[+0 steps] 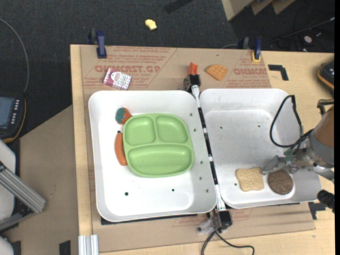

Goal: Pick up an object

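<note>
Approach step, by my read: gripper (277, 164) sits low in the right bin (234, 102), between the cracker (249, 178) and the cookie (280, 181), just above both. Can't tell the jaw state. Nothing visibly held. Next move prob. needs centering over one item, then descent. Cracker is squarish, long axis roughly left-right; cookie is round, no clear axis.

floor (48, 15): dark grey carpet | bench (85, 142): tan board, printed red | blue clamps (99, 42) on far edge
</note>
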Action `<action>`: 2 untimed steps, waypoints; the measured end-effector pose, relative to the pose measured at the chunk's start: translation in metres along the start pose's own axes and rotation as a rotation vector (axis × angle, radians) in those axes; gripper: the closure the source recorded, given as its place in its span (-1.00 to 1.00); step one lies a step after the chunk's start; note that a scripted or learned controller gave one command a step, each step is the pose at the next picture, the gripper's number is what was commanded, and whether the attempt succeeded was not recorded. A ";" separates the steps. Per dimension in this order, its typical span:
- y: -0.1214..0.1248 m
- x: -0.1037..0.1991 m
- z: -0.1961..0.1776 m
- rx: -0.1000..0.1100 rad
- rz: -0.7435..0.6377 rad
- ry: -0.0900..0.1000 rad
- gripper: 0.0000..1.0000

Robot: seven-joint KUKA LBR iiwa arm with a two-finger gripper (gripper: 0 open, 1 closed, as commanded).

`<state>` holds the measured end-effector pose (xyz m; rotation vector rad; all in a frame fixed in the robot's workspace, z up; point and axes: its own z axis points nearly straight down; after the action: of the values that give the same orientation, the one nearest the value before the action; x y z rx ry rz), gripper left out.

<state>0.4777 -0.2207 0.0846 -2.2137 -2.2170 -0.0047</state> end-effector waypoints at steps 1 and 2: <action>0.078 0.003 0.000 -0.005 -0.007 0.000 -1.00; 0.029 -0.003 -0.025 -0.001 0.003 -0.007 -1.00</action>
<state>0.5067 -0.2238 0.1098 -2.2216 -2.2172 0.0009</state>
